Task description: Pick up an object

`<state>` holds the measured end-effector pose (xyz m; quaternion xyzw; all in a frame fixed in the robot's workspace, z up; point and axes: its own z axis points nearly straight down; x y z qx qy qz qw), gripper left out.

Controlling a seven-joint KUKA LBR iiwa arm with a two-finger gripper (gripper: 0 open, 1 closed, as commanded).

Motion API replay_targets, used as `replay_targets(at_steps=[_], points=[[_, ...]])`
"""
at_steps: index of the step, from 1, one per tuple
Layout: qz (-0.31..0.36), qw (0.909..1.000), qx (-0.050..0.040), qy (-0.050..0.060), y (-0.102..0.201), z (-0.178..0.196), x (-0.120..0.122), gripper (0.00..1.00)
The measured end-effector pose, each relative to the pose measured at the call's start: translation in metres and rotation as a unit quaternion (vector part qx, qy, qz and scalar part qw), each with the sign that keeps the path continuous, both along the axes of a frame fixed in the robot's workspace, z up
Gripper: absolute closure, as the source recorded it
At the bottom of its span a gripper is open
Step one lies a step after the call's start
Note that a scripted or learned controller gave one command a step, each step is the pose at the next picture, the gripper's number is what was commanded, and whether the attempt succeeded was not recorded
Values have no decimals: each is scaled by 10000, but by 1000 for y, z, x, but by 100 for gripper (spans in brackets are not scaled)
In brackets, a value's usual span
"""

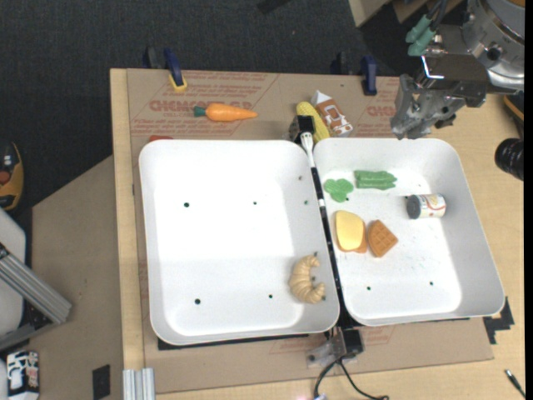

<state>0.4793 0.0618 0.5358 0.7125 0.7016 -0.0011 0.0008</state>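
Reaching down from above the far rim of the right bin (466, 223), the gripper (414, 122) risks a miss; I cannot tell its state. Inside this bin, candidates lie crowded: the small can (425, 206) nearest, the green pieces (360, 182) toward the divider, the yellow piece (350, 231) touching the brown waffle (381, 238). Closing between touching things may push both away. The croissant (307, 279) lies across the divider, far from the gripper.
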Motion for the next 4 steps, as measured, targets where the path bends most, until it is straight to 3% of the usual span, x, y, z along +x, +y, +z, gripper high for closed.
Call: replay_targets(at_steps=[1,2,3,4], points=[[98,9999,18,-27,68,-2,105,100],[111,9999,28,-27,156,-2,189,100],[14,10000,-5,-6,28,2,128,100],[91,10000,21,4,36,1,31,100]])
